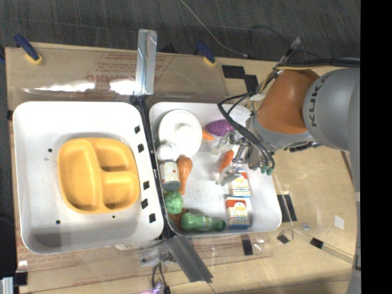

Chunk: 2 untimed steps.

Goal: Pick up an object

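My gripper [231, 162] hangs low over the middle of the right bin [269, 192], below the orange wrist band. A small orange piece [226, 158] lies right against it; whether it is held I cannot make out. Just beneath the gripper are two small cartons, one [239, 185] above the other [238, 212]. A purple object [217, 127] lies above the gripper. To its left are a white round dish [180, 131], an orange carrot [184, 166] and a small jar [169, 175]. A green bottle [201, 222] and a green lump [173, 201] sit along the bin's lower left.
The left bin [37, 219] holds a yellow divided tray [98, 173]. A black divider with clips runs between the two bins. Black cables loop from the arm over the right bin's top right corner. Cardboard covers the bench around the bins.
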Motion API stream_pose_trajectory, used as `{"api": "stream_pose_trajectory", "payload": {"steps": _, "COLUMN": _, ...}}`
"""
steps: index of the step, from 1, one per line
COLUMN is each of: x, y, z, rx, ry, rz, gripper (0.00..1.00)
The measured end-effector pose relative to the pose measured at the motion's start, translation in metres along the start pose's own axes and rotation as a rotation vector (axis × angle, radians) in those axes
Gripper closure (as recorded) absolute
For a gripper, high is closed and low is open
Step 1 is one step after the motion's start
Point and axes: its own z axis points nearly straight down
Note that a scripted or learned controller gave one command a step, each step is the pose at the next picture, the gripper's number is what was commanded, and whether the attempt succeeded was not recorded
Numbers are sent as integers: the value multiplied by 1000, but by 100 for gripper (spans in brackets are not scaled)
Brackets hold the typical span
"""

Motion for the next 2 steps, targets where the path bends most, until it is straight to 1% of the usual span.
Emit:
{"api": "stream_pose_trajectory", "payload": {"steps": 1, "x": -2, "y": 4, "z": 11, "rx": -2, "ry": 5, "rz": 141, "gripper": 0}}
{"api": "stream_pose_trajectory", "payload": {"steps": 2, "x": 25, "y": -3, "z": 11, "rx": -2, "ry": 6, "rz": 206, "gripper": 0}}
